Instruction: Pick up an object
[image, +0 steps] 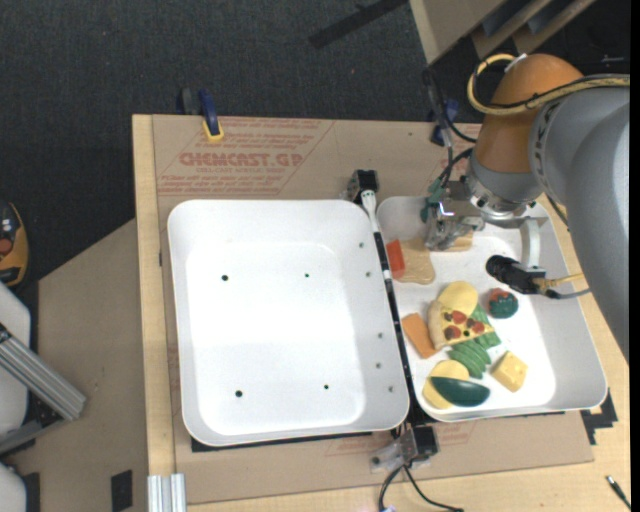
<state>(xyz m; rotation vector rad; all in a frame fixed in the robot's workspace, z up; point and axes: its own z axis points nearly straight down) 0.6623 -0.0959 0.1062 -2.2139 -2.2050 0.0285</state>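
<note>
My gripper (443, 232) hangs low over the far left corner of the right bin (585, 365), just beyond a tan flat piece (419, 268) and a small red-orange block (396, 257). Further toward the front lie several toy foods. Among them are a yellow slice with red spots (455, 308), a green bean pod (476, 350), an orange wedge (417, 335), a yellow cheese chunk (509, 372), a yellow and dark green piece (455, 388) and a dark green round piece (502, 304). I see nothing held in the gripper.
The left bin (190, 300) lies beside the right one, the two sharing a dark seam with clips (365, 187). The grey arm with its orange band (525, 95) reaches over the right bin's far right side. A black cable connector (510, 270) hangs below the wrist.
</note>
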